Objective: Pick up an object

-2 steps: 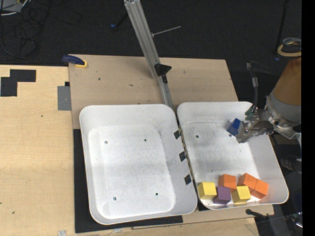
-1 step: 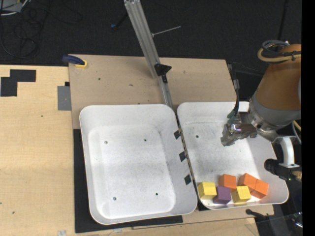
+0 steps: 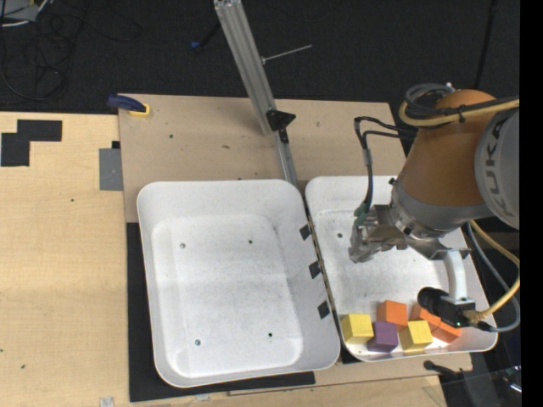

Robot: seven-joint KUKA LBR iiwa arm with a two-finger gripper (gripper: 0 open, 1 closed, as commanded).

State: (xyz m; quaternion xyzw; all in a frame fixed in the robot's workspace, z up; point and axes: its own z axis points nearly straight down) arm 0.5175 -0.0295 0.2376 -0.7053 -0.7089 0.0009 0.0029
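The gripper [image 3: 363, 246] hangs over bare floor in the right bin [image 3: 329, 195]; whether it is parted or closed cannot be told. Coloured blocks [image 3: 394, 324] crowd the bin's near edge.

Coloured blocks [image 3: 392, 326], clustered, right bin's [image 3: 335, 197] near corner

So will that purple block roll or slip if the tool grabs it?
The purple block looks flat-sided, so probably won't roll. It looks small, likely light. Yellow blocks press close on both sides, so it may jam or nudge them.

Two white bins [image 3: 222, 195] — and five blocks: two yellow [image 3: 357, 326], two orange [image 3: 393, 312], one purple [image 3: 386, 336].
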